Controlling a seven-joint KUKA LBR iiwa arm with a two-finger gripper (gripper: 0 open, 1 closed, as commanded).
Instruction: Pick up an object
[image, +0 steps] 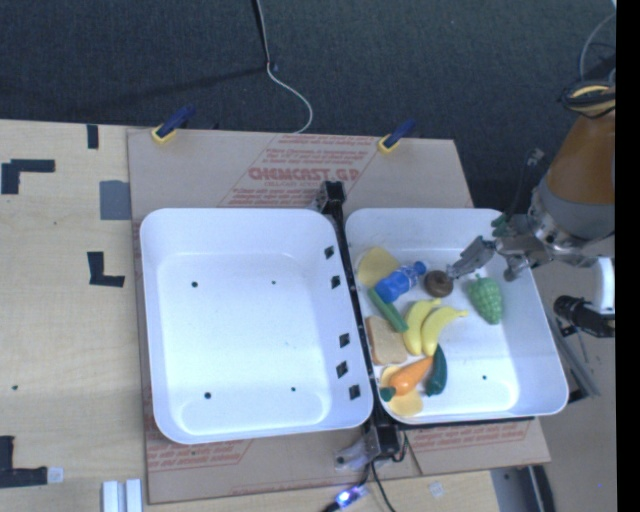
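Note:
The right bin (520, 395) holds a heap of toy food. It includes a yellow round piece (377, 266), a blue bottle (398, 282), a small brown ball (437, 283), a green bunch of grapes (487, 300), a banana (436, 325), a slice of bread (385, 342), an orange carrot (409, 376) and a dark green pepper (438, 369). My gripper (494, 262) hangs over the bin's upper right part, just above the grapes and to the right of the brown ball. It is open, and nothing sits between its fingers.
The left bin (160, 300) lies beside the right one, with a black hinge strip (345, 300) between them. Both rest on a cardboard sheet (300, 170) held by blue and yellow clamps. The arm's orange band (585, 160) is at the right edge.

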